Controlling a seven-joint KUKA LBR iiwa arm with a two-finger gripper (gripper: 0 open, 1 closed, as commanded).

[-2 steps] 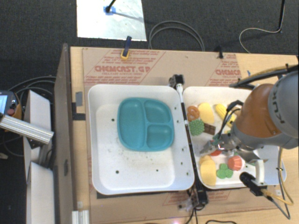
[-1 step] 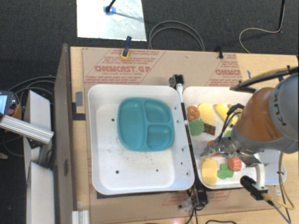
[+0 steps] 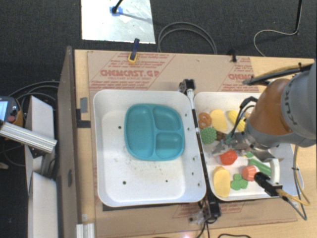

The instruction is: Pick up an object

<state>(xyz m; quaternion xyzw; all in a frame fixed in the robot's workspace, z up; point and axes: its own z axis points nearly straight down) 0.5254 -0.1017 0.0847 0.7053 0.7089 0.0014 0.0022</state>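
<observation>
Reaching in from the right, the grey arm (image 3: 292,108) with its orange band is hanging over the right white bin (image 3: 285,190). The gripper (image 3: 232,142) is sitting low among the toy foods, between a green bumpy piece (image 3: 208,134) and a red tomato-like piece (image 3: 228,157); how the fingers are standing I cannot tell. Around it are lying a brown ring (image 3: 204,118), a yellow piece (image 3: 218,117), a yellow piece (image 3: 222,181) near the front, and a small green piece (image 3: 239,182). The left white bin (image 3: 106,182) is holding a teal divided plate (image 3: 154,132).
</observation>
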